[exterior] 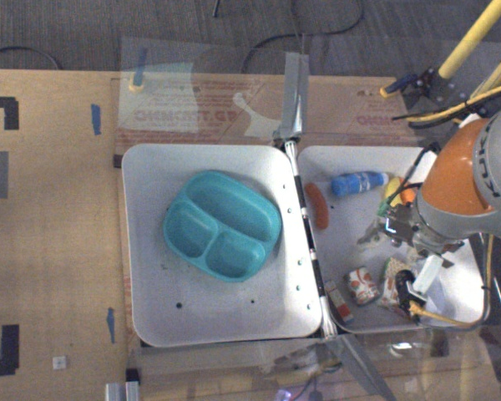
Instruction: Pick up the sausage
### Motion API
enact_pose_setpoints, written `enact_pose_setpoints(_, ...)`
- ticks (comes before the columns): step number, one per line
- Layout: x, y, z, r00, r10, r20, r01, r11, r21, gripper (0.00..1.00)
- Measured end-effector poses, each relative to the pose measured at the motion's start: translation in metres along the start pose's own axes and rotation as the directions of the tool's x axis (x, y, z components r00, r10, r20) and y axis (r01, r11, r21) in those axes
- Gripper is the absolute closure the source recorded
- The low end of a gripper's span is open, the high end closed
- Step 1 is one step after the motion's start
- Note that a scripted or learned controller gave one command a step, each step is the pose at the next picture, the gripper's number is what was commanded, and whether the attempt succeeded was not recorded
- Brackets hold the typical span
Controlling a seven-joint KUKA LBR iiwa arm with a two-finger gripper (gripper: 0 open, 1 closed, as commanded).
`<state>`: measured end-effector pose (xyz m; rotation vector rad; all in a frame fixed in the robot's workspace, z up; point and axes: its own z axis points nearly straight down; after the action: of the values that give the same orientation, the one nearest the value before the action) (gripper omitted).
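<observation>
Sausage (317, 205): reddish-brown, lying along the left wall of the right bin (451, 324), near its far left corner.
Gripper (390, 229): over the middle of the right bin, apart from the sausage; finger state cannot be told.
Blue bottle (358, 182): on its side by the right bin's far wall.
Left bin (150, 307): carries a teal divided plate (223, 224).
Writing: faint print on the cardboard (192, 115) behind the bins, unreadable.

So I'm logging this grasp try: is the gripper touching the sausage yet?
Apart. The camera view shows the sausage lying by the right bin's left wall, with bare white floor between it and the gripper.
</observation>
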<state>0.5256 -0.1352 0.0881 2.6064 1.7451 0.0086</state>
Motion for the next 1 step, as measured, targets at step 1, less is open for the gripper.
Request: enact_pose_setpoints(1,-0.0173,0.0701,-0.0847,0.967,0.256,0.005,-0.256,0.967,0.007,0.00)
